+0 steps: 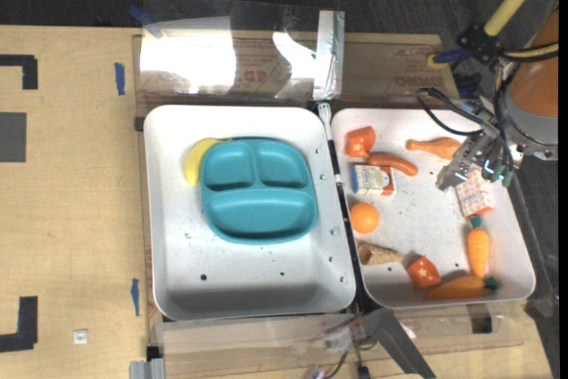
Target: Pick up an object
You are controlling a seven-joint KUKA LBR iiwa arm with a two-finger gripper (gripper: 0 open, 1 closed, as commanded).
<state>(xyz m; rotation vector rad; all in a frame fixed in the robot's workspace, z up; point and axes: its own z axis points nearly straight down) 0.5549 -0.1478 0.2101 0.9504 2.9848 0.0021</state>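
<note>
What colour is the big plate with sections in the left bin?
Teal blue. The plate shows best in the camera view from above.

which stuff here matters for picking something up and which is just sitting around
For the job: gripper, over the right bin; near it a small packet, carrot, milk carton, orange.

Lying about: teal divided plate, yellow item behind it, left bin.

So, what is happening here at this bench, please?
A robot arm reaches in from the right and its tool hangs over the right bin, near a small white and red packet. That bin also has toy food: carrot, orange, milk carton, sausage. The left bin has a teal divided plate.
</note>
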